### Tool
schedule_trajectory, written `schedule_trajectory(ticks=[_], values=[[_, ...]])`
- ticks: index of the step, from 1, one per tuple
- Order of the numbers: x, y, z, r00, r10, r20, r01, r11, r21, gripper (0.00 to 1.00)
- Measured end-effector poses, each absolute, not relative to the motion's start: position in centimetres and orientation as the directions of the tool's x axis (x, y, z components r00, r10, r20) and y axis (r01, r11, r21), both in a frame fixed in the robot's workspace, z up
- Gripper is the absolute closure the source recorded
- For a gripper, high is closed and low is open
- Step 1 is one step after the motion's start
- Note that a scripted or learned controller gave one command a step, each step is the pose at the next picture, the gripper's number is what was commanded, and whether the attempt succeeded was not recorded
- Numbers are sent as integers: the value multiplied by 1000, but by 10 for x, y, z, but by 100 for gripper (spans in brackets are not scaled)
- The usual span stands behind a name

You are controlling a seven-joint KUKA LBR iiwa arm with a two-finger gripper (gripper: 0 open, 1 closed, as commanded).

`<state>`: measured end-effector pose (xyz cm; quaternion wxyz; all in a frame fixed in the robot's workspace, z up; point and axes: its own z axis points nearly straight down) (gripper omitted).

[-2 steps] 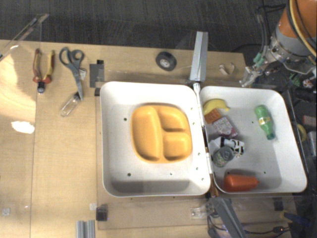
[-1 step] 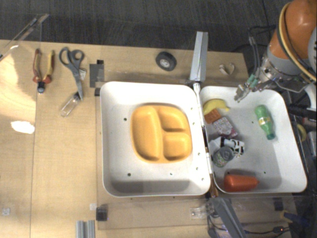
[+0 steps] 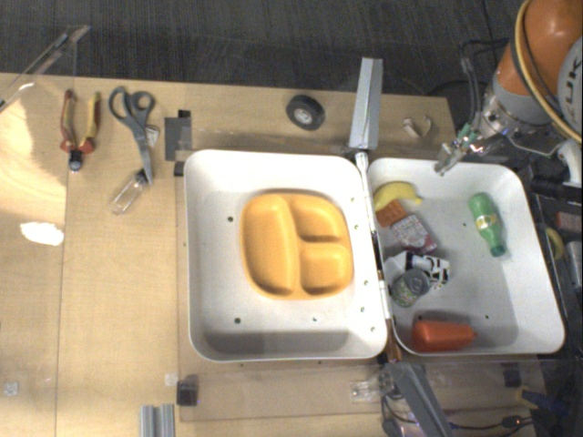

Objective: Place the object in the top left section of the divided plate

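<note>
Left bin: my yellow divided plate. Right bin: banana, green bottle, orange block. My tool: grip state indiscernible.

I've got the divided plate sitting in the left bin. In the right bin, a bottle lies right, a can left, scissors far left on the bench.
</note>
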<state>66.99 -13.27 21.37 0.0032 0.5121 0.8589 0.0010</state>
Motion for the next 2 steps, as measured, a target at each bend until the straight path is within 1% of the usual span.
schedule_trajectory(ticks=[1,2], values=[[670,-93,182,-508,861,-4,861,508,6,100],[670,-60,265,-503,864,-5,864,503,8,100]])
